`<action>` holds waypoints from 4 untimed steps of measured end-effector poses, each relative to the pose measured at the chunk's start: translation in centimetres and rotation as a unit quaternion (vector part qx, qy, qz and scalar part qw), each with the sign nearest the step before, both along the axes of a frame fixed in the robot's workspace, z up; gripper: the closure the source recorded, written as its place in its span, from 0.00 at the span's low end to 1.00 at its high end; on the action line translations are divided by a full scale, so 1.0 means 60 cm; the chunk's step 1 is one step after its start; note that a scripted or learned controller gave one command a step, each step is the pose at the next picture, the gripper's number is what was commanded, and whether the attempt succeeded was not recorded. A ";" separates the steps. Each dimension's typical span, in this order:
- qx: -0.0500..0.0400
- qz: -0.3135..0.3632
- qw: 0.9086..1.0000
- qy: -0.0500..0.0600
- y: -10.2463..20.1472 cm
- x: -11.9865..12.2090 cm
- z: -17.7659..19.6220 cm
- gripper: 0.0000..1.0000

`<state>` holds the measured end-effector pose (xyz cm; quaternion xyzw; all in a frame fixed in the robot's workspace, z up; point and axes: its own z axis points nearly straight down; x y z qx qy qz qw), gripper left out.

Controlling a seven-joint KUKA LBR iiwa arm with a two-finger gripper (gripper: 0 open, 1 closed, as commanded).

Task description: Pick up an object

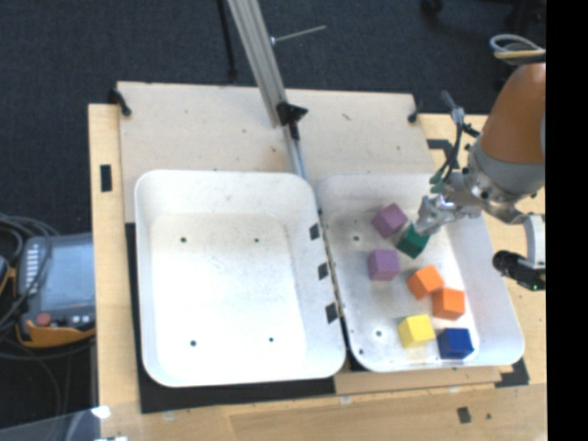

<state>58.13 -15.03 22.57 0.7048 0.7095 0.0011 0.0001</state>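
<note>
Reaching into the right bin (501, 324), the gripper (424, 231) is set over the green cube (412, 243); finger state cannot be told. Next, a secure close and lift are judged necessary.

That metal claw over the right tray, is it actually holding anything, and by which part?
Cannot be told. The tool sits right at the green block, at its upper side, but a grip isn't visible.

Blocks (383, 265) in right bin (487, 338)

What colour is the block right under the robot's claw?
Dark green, seen in the camera view, just below the gripper.
</note>
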 end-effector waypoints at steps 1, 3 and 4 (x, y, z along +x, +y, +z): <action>0.001 0.001 1.000 0.001 0.089 -0.006 0.022 1.00; 0.001 0.001 1.000 0.001 0.275 -0.021 0.041 1.00; 0.000 0.001 1.000 0.003 0.375 -0.020 0.024 1.00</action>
